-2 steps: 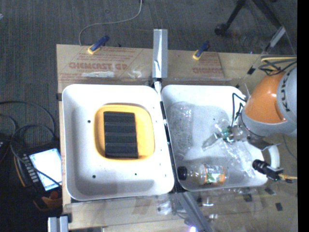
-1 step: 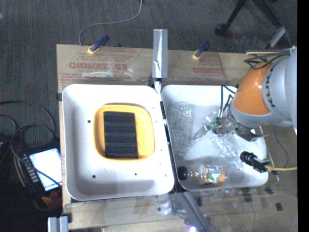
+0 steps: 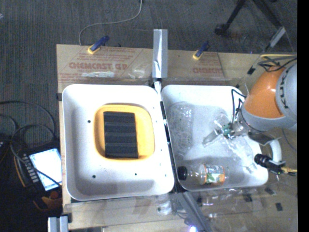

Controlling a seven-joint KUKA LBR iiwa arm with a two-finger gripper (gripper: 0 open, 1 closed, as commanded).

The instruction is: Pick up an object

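Over the right bin [image 3: 166,111], near the middle of its right wall, the gripper [image 3: 226,130] reaches in from the grey arm [image 3: 270,103] with its orange band. Glare and crumpled clear plastic [image 3: 215,135] lie right around its tip, so I cannot tell how far apart the fingers stand or whether anything sits between them. Along the bin's front wall a clear plastic bottle [image 3: 205,173] lies on its side, black cap toward the front left corner, its label showing orange and green. A second clear plastic item [image 3: 180,122] lies in the left half of that bin, close to the divider between the bins; its outline is faint against the white floor. Well apart from all this, the left bin [image 3: 72,144] holds a yellow tray [image 3: 147,129] at its middle, with a black ridged block [image 3: 120,135] lying flat inside the tray, square to the bin's walls.
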